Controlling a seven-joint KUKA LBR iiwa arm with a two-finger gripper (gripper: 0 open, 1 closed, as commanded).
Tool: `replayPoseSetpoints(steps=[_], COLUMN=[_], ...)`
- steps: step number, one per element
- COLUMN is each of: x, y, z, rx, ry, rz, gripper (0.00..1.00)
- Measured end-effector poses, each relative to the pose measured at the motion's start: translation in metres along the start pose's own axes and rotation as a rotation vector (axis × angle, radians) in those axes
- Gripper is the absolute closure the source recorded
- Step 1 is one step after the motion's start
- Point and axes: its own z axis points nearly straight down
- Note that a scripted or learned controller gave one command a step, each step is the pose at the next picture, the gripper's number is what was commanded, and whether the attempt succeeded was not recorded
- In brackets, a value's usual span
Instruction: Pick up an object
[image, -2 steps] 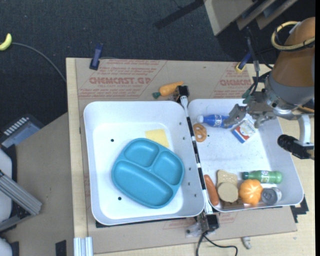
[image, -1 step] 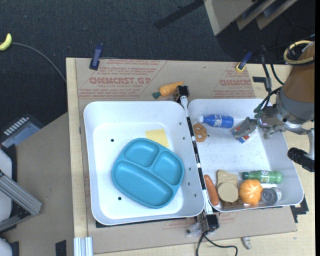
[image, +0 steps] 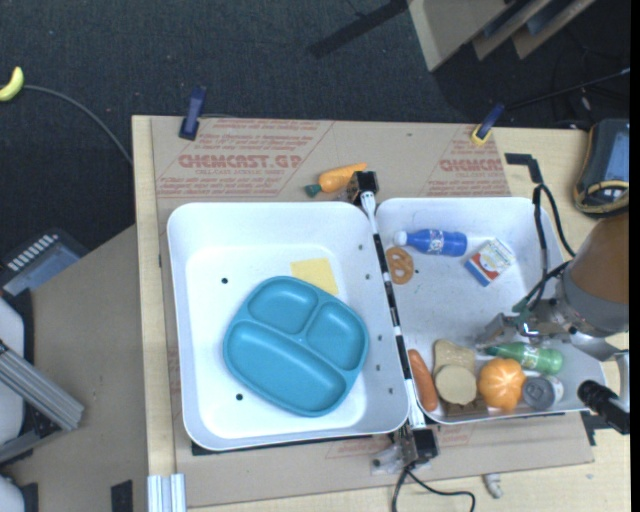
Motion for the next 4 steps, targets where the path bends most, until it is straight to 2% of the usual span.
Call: replayPoseSetpoints(steps=[1,2,3,4], x=[0.009,-0.009,0.004,-0.022], y=[-0.001,0.122,-0.002,0.097], z=[0.032,0.005,0.033,0.033], rx=[0.001,0.003,0.005,0.001], ry=[0.0,0.001,0.001,0.0], rz=[0.001,-0.001,0.001,-0.001], gripper=[0.0,0.0,0.0,0.0])
